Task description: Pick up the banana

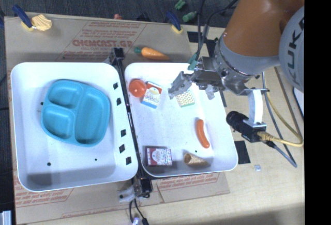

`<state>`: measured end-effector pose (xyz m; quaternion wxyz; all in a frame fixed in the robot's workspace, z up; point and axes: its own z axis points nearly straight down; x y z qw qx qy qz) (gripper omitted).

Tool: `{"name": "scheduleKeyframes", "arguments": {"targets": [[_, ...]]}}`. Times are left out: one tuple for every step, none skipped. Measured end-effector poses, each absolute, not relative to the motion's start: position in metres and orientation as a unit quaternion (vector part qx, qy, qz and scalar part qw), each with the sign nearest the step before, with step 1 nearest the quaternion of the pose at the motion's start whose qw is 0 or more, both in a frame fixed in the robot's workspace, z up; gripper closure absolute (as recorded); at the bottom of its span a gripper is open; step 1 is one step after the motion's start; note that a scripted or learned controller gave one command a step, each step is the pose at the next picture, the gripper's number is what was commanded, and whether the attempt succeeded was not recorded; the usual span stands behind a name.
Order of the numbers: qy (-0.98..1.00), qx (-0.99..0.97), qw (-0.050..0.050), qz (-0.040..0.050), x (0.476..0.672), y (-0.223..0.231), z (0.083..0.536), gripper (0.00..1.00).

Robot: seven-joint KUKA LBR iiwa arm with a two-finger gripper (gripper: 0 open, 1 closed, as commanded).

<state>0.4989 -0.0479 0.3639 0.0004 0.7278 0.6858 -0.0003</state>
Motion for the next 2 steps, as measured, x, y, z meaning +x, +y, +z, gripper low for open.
{"name": "scheduleKeyframes", "arguments": {"targets": [[0.551, 0.835, -0.002, -0.0023, 0.499, -0.001, 0.272, 0.0], [0.46, 0.888, -0.001, -0.0019, 0.543, 0.023, 0.288, 0.0]]}}
